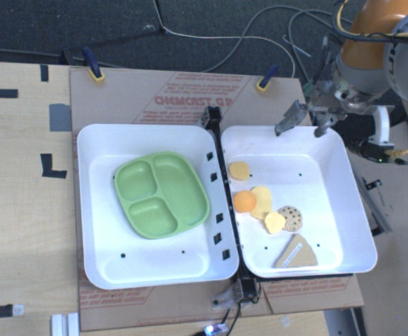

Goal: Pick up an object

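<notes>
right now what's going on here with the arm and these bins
The arm's gripper hangs open above the far rim of the right bin, holding nothing. In that bin lie a few small food pieces, including an orange ball and a cookie. The left bin holds a green divided plate. Nothing has been picked up.

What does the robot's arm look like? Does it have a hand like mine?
The arm is grey metal with a shiny, rounded orange band near its top. Black and pale cables loop around it. Instead of a hand like yours, it has a gripper with two thin, dark grey fingers, a bit like tongs.
</notes>
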